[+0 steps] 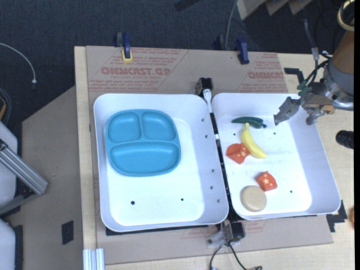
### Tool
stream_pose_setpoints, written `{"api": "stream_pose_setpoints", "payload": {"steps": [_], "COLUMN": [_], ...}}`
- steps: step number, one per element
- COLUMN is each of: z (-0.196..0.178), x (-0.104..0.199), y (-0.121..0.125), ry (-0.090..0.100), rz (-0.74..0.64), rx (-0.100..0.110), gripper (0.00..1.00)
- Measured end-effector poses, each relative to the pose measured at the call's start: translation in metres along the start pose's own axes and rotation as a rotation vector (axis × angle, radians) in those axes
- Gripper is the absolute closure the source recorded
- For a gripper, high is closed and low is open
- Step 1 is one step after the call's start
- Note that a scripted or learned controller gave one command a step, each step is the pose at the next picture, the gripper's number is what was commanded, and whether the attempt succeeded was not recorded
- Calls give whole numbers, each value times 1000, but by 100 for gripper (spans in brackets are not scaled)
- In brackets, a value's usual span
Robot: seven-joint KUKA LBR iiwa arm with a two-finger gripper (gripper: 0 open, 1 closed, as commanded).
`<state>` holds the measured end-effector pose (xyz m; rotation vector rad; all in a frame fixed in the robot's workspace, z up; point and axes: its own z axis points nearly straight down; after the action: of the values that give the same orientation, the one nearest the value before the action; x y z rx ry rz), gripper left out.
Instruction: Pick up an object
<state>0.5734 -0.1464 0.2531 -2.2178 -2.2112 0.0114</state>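
Banana (253,143) left of, below pincer (297,112)

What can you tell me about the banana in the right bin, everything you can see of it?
The banana is a small yellow toy-looking piece, smooth and plastic in appearance, curved, lying flat on the floor of the right bin. Its upper tip points toward the dark green vegetable just above it; whether they touch is unclear. Its lower end lies beside the red piece, apparently touching it. The tool hovers up and to its right, apart from it.
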Motion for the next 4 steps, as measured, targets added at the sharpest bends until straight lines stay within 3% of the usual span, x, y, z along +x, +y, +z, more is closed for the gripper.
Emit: {"api": "stream_pose_setpoints", "payload": {"steps": [1, 4], "z": [-7, 150], "x": [0, -9], "y": [2, -14], "ry": [-2, 0], "rz": [-3, -2], "rx": [-12, -6], "gripper": [0, 0]}}
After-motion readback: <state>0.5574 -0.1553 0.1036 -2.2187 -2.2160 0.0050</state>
